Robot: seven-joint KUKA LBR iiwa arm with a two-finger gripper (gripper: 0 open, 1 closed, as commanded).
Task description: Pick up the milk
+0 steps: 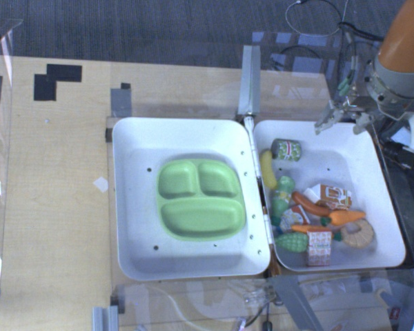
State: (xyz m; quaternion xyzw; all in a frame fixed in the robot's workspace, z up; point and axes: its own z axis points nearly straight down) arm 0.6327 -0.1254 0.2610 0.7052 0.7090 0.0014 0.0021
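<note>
Looking down on 2 bins, we find the gripper (343, 117) hanging over the far rim of the right bin (390, 243), fingers spread and holding nothing. The milk carton (319, 247) stands at the near edge, touching a green vegetable (291, 242) and beside a carrot (345, 218). We judge the crowding risky: fingers could catch a neighbour or slip. No label is legible to us. The left bin (131, 185) holds a green divided tray (201, 199).
</note>
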